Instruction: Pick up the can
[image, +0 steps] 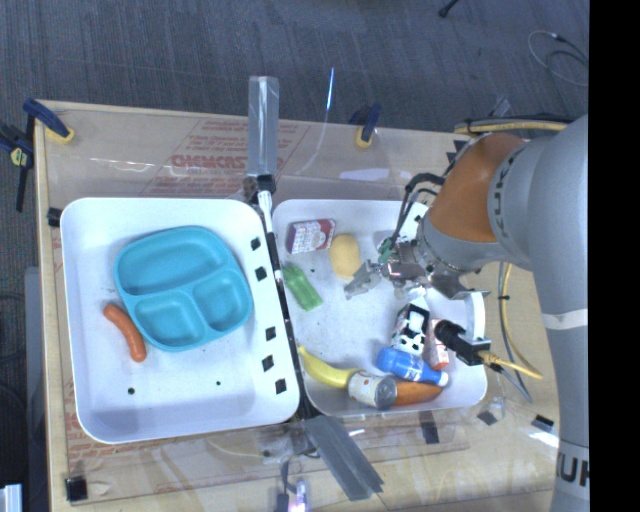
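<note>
Can (310, 236) lies on its side, long axis across the bin; pincer (362, 283) state unclear.

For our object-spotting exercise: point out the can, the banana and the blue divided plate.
can (310, 236): camera view, on its red label side.
banana (322, 369): camera view, on the middle of its yellow curve.
blue divided plate (182, 286): camera view, on the ridge between compartments.

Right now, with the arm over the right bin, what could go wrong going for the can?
1. The can lies on its side in the far left corner of the right bin, so the walls may block the fingers.
2. The gripper hovers nearer the lemon and green pepper, so it may take one instead.
3. On its side, the can could roll.
</note>
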